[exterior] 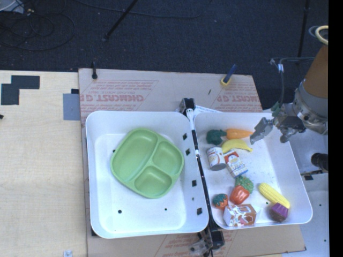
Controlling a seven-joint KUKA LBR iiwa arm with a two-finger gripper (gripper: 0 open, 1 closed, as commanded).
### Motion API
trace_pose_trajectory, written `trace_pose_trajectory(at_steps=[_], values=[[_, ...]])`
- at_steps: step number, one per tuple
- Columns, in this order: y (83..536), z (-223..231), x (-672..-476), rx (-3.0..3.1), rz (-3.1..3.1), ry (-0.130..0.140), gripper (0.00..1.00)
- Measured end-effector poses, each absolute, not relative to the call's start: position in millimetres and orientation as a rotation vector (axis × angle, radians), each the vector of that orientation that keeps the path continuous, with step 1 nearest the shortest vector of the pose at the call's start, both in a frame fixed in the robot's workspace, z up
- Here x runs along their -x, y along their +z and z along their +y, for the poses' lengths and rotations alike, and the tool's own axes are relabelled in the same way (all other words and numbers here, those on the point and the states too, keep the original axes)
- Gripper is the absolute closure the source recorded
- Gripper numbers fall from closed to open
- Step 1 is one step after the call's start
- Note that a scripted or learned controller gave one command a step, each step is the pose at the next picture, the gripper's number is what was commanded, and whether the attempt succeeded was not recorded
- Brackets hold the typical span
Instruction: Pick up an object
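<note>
The end effector (274, 129) hung over the far right part of the right bin (300, 189), reaching in from the right on the grey arm (316, 103). Its two fingers stood apart, one slanting left toward the bin's far edge and the other pointing down at the right, with nothing between them.

The right bin carried a scatter of toy foods. At its far end lay a green broccoli piece (215, 137), with an orange carrot (239, 133) just to its right and a yellow banana (236, 145) just nearer than the carrot. The left fingertip (258, 133) sat close beside the carrot's right end, though whether it touched could not be told. Nearer the middle lay a small can (215, 158) on its side and a white and red carton (235, 164) just right of it. Nearer still were a strawberry (244, 183), a red pepper (239, 195) touching it, and a small tomato-like piece (220, 201) to the left. A printed box (239, 215) lay at the near edge. A yellow corn cob (274, 194) rested to the right, with a purple piece (278, 212) just nearer than it.

The left bin (102, 197) held a green divided plate (148, 163), lying flat. Both bins sat on cardboard (128, 92) spread over the worktop (37, 170).
</note>
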State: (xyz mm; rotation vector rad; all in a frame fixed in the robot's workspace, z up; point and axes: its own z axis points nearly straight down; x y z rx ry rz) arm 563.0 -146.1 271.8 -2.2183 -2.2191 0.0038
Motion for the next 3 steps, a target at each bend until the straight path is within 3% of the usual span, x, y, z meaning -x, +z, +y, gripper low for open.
trace_pose_trajectory(at_steps=[1, 2, 3], values=[[88.8, -130.0, -533.9, 2.219, -2.219, 0.002, 0.00], [87.2, -132.7, -608.4, 2.221, -2.219, 0.001, 0.00], [97.1, -133.6, -608.4, 2.221, -2.214, 0.001, 1.00]])
